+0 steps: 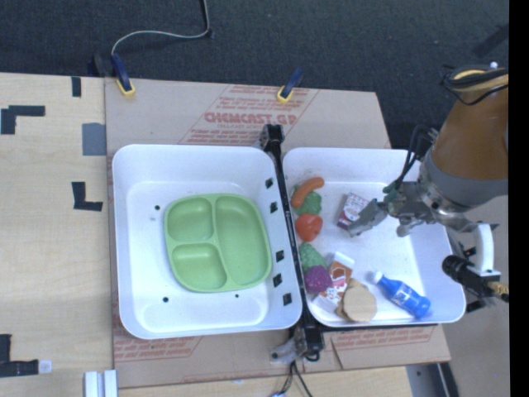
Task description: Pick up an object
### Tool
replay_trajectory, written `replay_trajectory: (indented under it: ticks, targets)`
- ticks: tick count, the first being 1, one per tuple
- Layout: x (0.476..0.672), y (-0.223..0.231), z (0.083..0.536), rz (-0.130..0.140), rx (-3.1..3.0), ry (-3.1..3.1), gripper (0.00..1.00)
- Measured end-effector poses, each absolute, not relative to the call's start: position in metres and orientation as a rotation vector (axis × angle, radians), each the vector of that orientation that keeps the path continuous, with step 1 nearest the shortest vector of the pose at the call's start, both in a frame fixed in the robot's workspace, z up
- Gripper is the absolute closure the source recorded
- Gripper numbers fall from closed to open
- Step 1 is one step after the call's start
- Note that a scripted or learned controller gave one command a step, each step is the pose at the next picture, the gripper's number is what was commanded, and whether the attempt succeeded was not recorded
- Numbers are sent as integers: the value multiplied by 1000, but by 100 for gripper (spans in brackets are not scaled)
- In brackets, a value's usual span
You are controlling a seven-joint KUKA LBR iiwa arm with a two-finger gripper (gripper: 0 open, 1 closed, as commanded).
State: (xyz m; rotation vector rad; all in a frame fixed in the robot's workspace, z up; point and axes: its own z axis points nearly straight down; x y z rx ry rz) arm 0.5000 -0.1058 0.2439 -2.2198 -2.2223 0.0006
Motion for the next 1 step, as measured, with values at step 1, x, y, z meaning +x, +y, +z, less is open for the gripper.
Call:
replay_trajectory:
  ticks: [1]
  targets:
    - [572,-118,118,4,-2227,-2222,0]
